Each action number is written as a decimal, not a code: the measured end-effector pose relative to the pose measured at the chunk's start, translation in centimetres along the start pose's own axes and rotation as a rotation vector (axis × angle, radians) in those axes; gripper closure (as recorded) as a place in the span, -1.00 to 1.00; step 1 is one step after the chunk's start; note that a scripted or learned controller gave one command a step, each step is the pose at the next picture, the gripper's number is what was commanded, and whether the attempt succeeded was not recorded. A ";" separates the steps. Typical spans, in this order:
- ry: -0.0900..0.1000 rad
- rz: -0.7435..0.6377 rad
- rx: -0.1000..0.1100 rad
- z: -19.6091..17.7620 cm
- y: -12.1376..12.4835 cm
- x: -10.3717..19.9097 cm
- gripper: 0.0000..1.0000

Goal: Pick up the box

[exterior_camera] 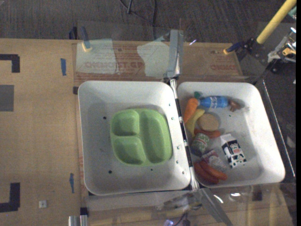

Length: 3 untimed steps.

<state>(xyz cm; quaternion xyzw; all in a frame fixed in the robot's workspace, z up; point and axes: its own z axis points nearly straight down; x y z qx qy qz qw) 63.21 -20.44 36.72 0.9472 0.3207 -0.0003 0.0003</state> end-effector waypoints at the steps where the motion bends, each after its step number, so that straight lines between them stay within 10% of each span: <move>1: -0.001 -0.009 -0.001 -1.0 -0.3 0.5 1.00; 2: -0.001 -0.010 0.001 -1.0 -0.3 0.5 -1.00; 3: -0.002 -0.016 -0.002 -2.1 -0.5 0.8 1.00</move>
